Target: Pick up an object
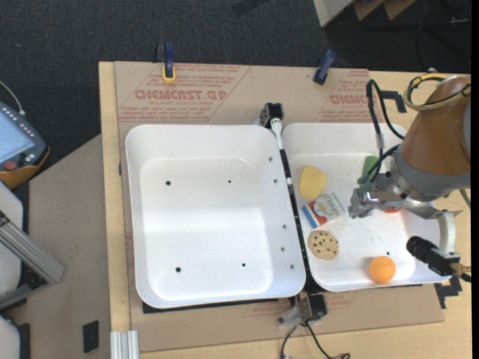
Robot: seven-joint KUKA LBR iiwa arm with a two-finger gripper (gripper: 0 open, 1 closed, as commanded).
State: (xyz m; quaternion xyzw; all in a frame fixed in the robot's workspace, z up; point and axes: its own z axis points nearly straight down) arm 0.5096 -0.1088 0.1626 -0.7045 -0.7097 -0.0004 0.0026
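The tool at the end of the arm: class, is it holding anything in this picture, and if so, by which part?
It cannot be told. The tool sits low in the right bin beside a small packet, but no object is seen gripped in it.

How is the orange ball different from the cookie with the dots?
The orange ball is plain bright orange, while the cookie is tan with dark spots. The ball looks round all over; the cookie looks like a flat disc. The ball sits nearer the bin's front right corner, and the cookie lies close to the divider between the bins, just below a small packet. Both rest in the right bin, apart from the gripper.
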